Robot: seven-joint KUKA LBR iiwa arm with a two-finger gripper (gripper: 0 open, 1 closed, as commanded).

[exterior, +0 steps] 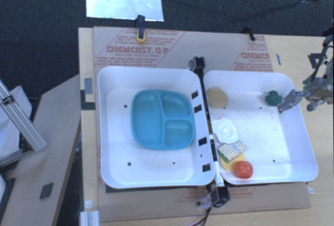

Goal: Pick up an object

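Note:
The right bin (292, 159) holds several small objects. A small green object (272, 97) lies near its far right wall. A tan disc (217, 97) sits at the far left. A white piece (224, 130), a checkered and yellow sponge (231, 152) and a red tomato (242, 169) line the left side down to the near corner. My gripper (287, 103) reaches in over the bin's right rim, just right of the green object and close to it. Nothing shows in its grasp.
A blue divided plate (162, 119) lies in the middle of the left bin (112, 131). Black clips run along the divider (204, 115) between the bins. The right bin's middle and right floor is bare white.

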